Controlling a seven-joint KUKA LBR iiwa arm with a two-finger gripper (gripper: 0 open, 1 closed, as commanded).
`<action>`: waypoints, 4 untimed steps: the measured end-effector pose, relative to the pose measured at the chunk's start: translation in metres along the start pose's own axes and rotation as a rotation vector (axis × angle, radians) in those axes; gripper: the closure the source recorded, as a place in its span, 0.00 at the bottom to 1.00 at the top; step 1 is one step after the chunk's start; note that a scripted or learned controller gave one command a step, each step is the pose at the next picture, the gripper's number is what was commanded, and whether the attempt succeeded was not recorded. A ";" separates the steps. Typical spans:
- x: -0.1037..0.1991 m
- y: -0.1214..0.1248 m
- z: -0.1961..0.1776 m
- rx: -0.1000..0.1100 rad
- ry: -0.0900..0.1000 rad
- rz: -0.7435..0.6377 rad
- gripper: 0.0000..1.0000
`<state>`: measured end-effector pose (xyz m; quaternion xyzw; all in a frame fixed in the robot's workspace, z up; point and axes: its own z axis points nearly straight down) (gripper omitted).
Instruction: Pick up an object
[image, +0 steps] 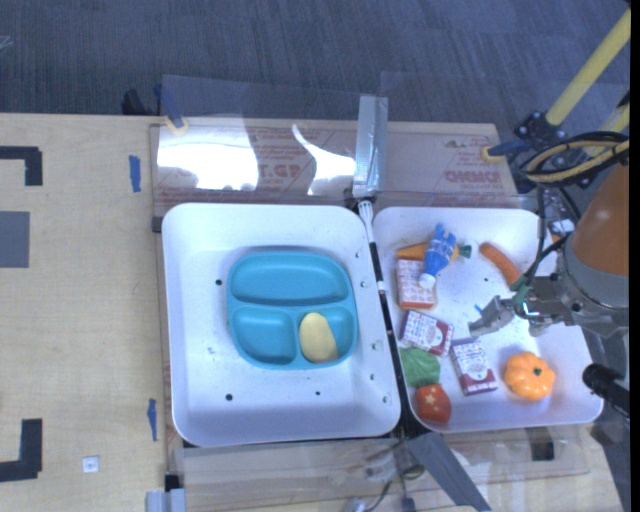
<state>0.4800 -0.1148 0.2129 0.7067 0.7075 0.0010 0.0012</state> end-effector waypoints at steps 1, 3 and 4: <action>-0.013 0.002 0.125 -0.005 -0.002 -0.054 0.00; 0.012 0.025 0.125 -0.004 -0.004 -0.103 1.00; 0.075 0.050 0.025 -0.006 0.002 -0.089 1.00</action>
